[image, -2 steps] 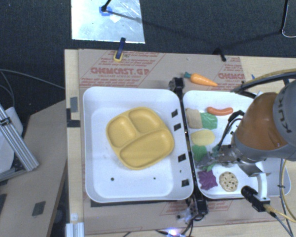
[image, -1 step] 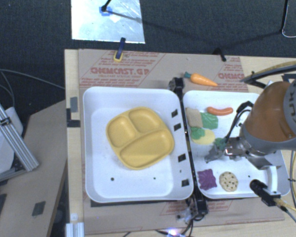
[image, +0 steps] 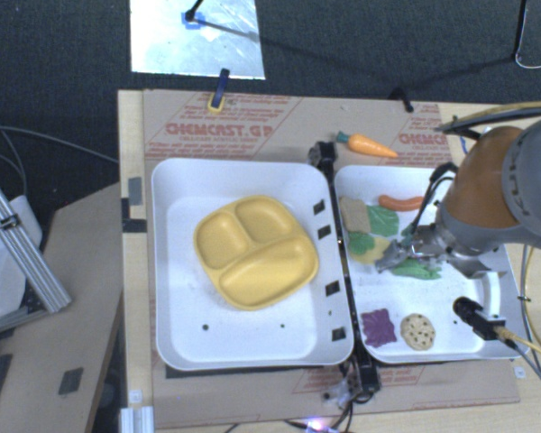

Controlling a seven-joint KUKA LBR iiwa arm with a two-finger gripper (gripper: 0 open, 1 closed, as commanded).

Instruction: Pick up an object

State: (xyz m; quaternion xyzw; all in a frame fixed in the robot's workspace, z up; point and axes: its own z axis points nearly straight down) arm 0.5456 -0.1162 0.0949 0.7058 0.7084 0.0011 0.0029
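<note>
in the right bin (image: pixel 500 345), my gripper (image: pixel 398 258) hangs low over crowded green toy pieces (image: pixel 379 220); i cannot tell its grip state. packed this tightly, 2 pieces could get pinched, or 1 could slip sideways.

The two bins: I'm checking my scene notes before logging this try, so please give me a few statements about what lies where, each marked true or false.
1. The yellow divided plate lies in the left bin. True.
2. The carrot lies inside the right bin. False: it rests on the board beyond the bin's far rim.
3. The cookie and the purple piece lie side by side near the right bin's near edge. True.
4. The gripper is over the left bin. False: it is low over the green items in the right bin.
5. The plate has one compartment. False: it has three.
</note>
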